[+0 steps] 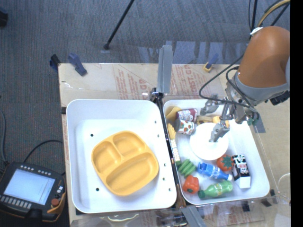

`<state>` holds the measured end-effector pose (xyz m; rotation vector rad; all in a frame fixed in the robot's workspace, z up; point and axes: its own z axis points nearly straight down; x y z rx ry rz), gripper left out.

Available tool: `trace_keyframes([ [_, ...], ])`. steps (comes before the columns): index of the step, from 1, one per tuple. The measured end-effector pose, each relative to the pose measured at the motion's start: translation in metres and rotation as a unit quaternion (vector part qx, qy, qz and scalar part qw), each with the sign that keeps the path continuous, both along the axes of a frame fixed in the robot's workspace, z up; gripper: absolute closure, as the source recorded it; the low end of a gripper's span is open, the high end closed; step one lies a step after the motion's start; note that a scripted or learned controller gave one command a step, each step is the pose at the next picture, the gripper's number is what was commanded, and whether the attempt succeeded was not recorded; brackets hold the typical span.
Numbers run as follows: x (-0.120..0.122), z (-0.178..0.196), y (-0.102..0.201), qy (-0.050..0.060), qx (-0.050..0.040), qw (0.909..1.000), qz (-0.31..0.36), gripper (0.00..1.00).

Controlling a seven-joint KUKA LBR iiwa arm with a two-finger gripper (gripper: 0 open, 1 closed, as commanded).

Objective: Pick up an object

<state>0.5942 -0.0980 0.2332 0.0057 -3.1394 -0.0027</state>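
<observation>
Fingers (218, 132) of the gripper (220, 126) hang spread at right of centre, pinching nothing, over a white plate (208, 148) in the right bin (262, 174). Plate looks light, stiff and slick; its rim seems the likeliest hold

One fixed camera looks down at a slant on both bins (75, 126) (arm (262, 56) entering from the right).
</observation>
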Motion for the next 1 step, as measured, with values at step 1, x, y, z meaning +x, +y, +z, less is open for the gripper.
trace_keyframes([
  [1, 0.0364, -0.1473, -0.0085, -0.001, -0.0001, 0.9991, -0.042, 0.00],
])
